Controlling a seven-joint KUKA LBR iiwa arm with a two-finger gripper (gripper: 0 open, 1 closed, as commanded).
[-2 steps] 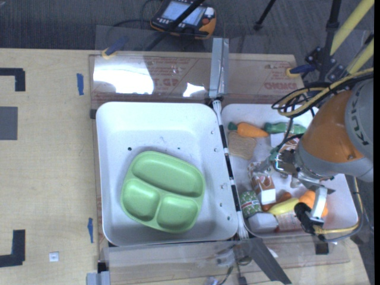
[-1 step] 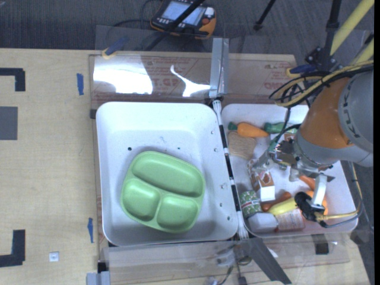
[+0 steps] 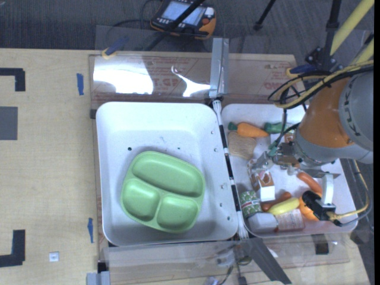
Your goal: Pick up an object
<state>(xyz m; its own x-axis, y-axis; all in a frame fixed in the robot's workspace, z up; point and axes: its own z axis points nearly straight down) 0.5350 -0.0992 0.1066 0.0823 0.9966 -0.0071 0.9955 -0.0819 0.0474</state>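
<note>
Reaching into the right bin (image 3: 350, 218) clutter — gripper (image 3: 265, 166) grip impossible to tell. Next: settle over one item — perhaps the carrot (image 3: 251, 130).

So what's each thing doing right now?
Green plate: lying flat, right way up, in the left bin.
Carrot: lying on its side at the back of the right bin.
Bottle: lying down at the front.
Pincer: low over the right bin's toys.

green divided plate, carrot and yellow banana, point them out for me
green divided plate (image 3: 161, 190), camera view, on the ridge between its compartments
carrot (image 3: 252, 130), camera view, middle of its orange body
yellow banana (image 3: 285, 205), camera view, middle of its length
</note>
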